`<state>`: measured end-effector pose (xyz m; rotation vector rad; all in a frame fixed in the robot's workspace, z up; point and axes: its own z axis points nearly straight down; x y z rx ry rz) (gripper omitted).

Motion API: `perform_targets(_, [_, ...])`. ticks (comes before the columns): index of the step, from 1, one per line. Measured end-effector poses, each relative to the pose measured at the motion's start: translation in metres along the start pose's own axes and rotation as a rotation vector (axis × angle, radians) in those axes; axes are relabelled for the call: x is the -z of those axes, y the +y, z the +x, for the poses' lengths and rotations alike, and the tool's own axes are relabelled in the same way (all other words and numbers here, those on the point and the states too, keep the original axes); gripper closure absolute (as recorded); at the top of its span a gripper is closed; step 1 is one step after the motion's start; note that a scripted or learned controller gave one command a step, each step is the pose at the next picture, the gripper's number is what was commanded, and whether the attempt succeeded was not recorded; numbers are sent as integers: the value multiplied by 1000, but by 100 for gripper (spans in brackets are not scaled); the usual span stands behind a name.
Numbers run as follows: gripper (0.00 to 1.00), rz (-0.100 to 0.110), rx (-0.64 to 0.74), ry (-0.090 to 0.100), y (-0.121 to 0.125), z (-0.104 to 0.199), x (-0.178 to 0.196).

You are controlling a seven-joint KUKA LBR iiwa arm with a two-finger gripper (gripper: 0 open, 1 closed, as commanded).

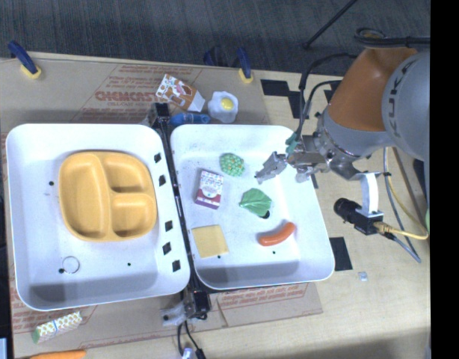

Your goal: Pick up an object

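The right bin (304,239) holds a green bumpy ball (231,164), a small red and white box (209,188), a green leaf (255,201), an orange sausage (276,234) and a yellow cheese slice (209,241). My gripper (270,168) hangs over the bin's right part, just right of the ball and above the leaf. Its fingers are spread apart with nothing between them. The arm reaches in from the right.
The left bin (28,223) holds a yellow divided tray (108,194). Behind the bins on the cardboard lie a snack packet (174,91), a blue item (189,117) and a white and yellow object (223,105). A wrapped candy (57,325) lies at the front left.
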<state>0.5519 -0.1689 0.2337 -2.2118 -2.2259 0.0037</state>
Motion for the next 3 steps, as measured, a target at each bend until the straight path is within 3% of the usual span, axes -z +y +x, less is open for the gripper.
perform_targets(1, [0, 1, 5, 0, 65, 64, -143])
perform_targets(2, [100, 2, 9, -1, 65, 64, -132])
perform_targets(3, [100, -3, 77, -1, 106, 95, -41])
